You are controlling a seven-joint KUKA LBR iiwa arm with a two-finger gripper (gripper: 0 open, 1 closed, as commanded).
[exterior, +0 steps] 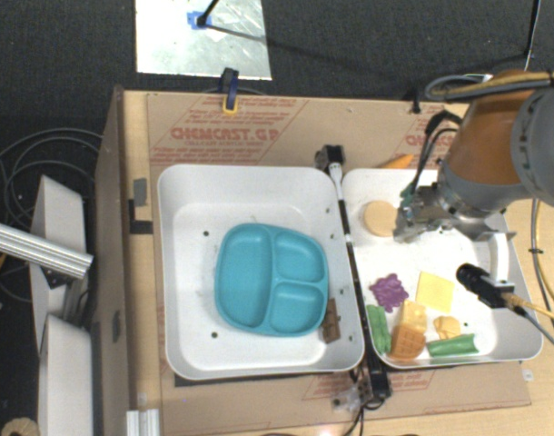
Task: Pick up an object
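Observation:
My gripper (pixel 410 225) hangs low over the upper part of the right bin (pixel 513 334), under the grey and orange arm. Just to its left lies a round tan cookie (pixel 379 217), close to the gripper but apart from it. Toward the front of the same bin sit a purple grape bunch (pixel 389 291), a yellow cheese square (pixel 434 291), a green bean pod (pixel 377 327), a tan bread chunk (pixel 409 331), a small orange-yellow piece (pixel 447 324) and a green pepper (pixel 453 343). Nothing shows between the gripper and the bin floor.
The left bin (pixel 182 243) holds a blue divided plate (pixel 271 278), with a small brown piece (pixel 331 321) by its right wall. An orange piece (pixel 397 162) lies at the right bin's far rim. A black clip (pixel 331 158) sits where the bins meet.

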